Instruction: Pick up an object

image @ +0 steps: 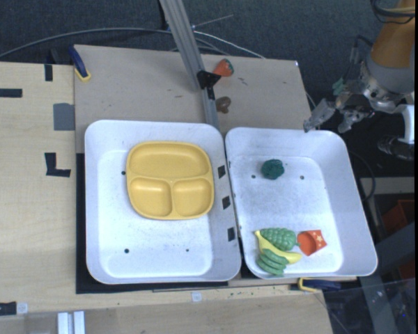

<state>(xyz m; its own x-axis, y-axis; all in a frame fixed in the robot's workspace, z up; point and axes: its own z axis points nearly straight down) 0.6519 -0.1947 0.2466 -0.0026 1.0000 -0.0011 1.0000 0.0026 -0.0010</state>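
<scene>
The wooden tabletop (139, 82) carries two shallow white bins side by side. The left bin (104, 256) holds a yellow divided plate (171, 179) with three compartments, lying flat toward the bin's far half. The right bin (348, 207) holds the small toys: a dark green round piece (272, 168) sits alone near the far middle of its floor, well apart from a cluster at the near edge. In that cluster a bumpy green piece (279, 239) lies over a yellow banana (287, 257), a ribbed green piece (270, 262) touches the banana on its near side, and an orange-red piece (311, 242) sits just beside them to the right. The arm (393, 44) (grey, with its orange band showing at the upper right) stands outside the right bin, beyond its far right corner. Its gripper (329, 115) hangs just past that corner's rim, well apart from every toy; the fingers are too small and dark against the background to tell whether they stand wide or narrow, and nothing shows between them. A grey pole (184, 37) crosses the tabletop toward the gap between the bins.
</scene>
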